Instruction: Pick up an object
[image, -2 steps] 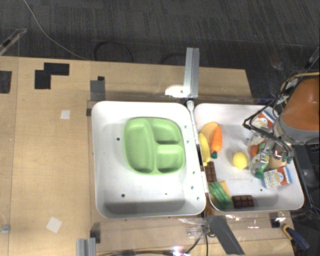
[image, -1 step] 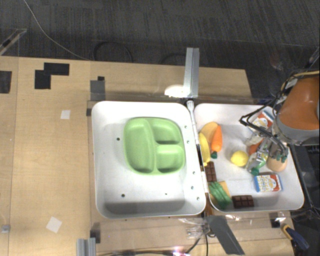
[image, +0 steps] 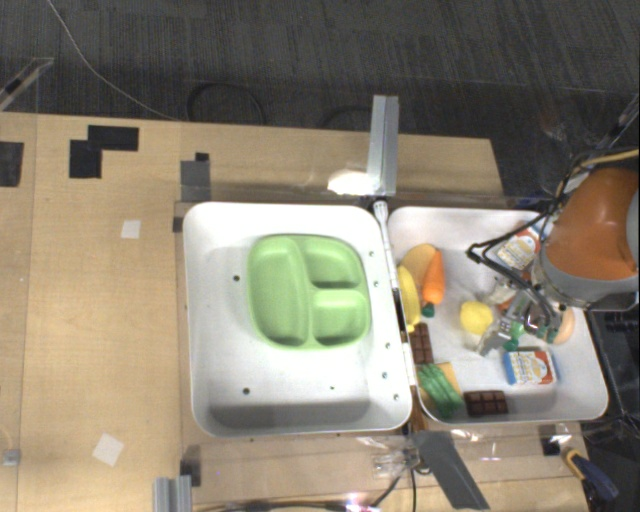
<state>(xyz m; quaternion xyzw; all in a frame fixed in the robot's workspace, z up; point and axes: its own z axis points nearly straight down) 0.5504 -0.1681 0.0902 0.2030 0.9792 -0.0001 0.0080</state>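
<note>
Hanging low over the right bin (image: 598, 395), toward its right half: the pincer (image: 512, 330), grey metal under the arm's (image: 598, 240) orange band. Reaching in from the right, with black cables looped across the far right corner of the bin.

Lying just left of the pincer, close enough that touch or gap cannot be told: a yellow lemon (image: 477, 318). Lying just near of the pincer: a blue and white carton (image: 527, 366), flat on the bin floor. Showing at the pincer's right: a pale peach thing (image: 567, 326), partly hidden by the metal. Resting far of it, under the cables: a red and white packet (image: 518, 249).

Impossible to tell from this slant whether the pincer is apart or together; nothing seen clamped in it, all things appearing to rest on the bin floor.

Crowded along the left wall of the same bin, well apart from the pincer: a banana (image: 408, 291), a carrot (image: 432, 279), a brown bar (image: 422, 346), a green piece (image: 438, 386). Lying by the near wall: a second brown bar (image: 486, 403).

Sitting in the left bin (image: 215, 390): a green tray (image: 305, 290) with three compartments.
</note>
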